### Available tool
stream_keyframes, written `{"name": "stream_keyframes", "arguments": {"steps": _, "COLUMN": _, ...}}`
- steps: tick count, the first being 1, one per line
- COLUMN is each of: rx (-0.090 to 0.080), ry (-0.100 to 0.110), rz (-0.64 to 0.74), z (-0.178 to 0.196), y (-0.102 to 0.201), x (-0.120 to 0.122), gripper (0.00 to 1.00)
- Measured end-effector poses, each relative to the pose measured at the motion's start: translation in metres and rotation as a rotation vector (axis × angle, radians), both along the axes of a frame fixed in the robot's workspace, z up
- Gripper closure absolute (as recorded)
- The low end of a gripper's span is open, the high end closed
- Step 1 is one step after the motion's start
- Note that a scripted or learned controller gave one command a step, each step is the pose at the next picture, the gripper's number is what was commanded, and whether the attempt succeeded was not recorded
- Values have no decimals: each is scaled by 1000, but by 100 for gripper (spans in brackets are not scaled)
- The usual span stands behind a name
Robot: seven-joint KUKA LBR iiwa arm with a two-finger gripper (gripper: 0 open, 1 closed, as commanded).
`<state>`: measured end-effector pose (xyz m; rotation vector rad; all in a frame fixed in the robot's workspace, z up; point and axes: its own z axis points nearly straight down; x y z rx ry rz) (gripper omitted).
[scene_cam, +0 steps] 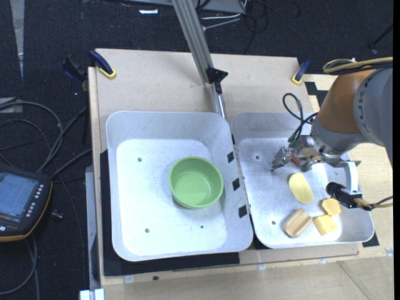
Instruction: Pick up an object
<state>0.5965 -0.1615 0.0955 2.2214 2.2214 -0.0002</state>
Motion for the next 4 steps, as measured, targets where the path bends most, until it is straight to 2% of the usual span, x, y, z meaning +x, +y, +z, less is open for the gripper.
{"name": "stream_keyframes", "arguments": {"steps": 1, "rx": 0, "ry": -1, "rz": 0, "z": 10, "y": 0, "x": 0, "gripper": 100}}
{"name": "stream_keyframes", "arguments": {"steps": 4, "rx": 0, "ry": -3, "rz": 0, "z": 136, "y": -6, "x": 2, "gripper": 100}}
